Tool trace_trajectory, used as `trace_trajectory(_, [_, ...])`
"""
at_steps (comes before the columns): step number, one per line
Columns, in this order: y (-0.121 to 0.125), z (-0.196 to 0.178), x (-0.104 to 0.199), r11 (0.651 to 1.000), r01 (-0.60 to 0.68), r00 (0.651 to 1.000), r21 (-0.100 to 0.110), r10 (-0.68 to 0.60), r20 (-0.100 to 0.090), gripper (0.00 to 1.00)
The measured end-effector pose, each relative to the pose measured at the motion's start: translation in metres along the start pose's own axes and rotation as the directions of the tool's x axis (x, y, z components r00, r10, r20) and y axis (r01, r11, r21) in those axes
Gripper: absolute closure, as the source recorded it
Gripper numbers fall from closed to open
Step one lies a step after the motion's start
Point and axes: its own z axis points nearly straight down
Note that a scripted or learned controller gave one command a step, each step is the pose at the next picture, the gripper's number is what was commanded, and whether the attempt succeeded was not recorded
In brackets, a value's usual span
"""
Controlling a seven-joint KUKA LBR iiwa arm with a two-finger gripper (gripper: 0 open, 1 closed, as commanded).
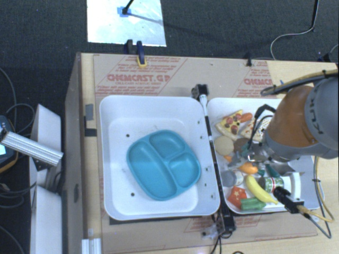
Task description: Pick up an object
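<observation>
Jaws (248,153) low in right bin (312,165) — just above orange piece (249,168).

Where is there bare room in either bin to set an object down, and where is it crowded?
Left bin: bare white floor rings the blue divided tray, widest along the far and left walls. Right bin: crowded; pizza slice, banana, carrot and other items lie close together under the arm, leaving little bare floor.

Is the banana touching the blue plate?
Apart. The camera view shows the banana lying in the right bin and the blue divided plate in the left bin, with both bin walls between them.
</observation>
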Motion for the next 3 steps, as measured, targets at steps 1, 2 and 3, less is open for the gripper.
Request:
trace_trajectory(1, [-0.008,-0.002,-0.012,1.000,0.000,1.000,-0.001,0.000,0.001,0.00])
trace_trajectory(2, [-0.007,-0.012,-0.012,1.000,0.001,1.000,-0.003,-0.001,0.000,1.00])
trace_trajectory(3, [0.044,-0.088,0.057,1.000,0.003,1.000,-0.002,-0.003,-0.001,1.00])
